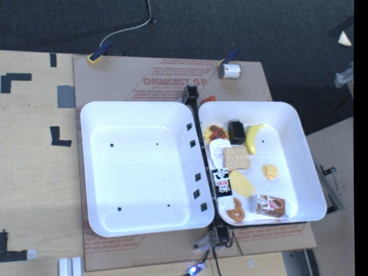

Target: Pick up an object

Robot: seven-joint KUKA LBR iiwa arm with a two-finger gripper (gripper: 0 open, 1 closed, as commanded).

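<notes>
On the far left, the tan bench (29, 154) has some black tape marks on it. A flat sheet of cardboard (167, 79) lies under both bins. It has red writing that says "CHEMCAST GP", and the smaller red lines near it are too small to read. A blue and yellow clip (99, 52) holds the cardboard's top left corner, with a thin cable (129, 29) running up from it. The left bin (138, 165) is white, with four small dark dots on its floor. A blue clip (230, 56) sits at the top edge of the cardboard, with a small white and grey tube (231, 71) just below it. The right bin (299, 154) touches the left bin, and all the things to pick up lie in it, mostly on its left side. Near the top are a small red and yellow thing (215, 132), a black block (236, 131) and a yellow banana (252, 138). Below them are a white thing (218, 151) and a tan square cracker (236, 158). Lower down are a black and white card (222, 180), too small to read, a yellow oval (241, 184) and a little yellow piece (269, 171). At the bottom are a brown pretzel (235, 213) and a brown and white packet (270, 204). I cannot tell if the claw is open, closed or holding anything.
</notes>
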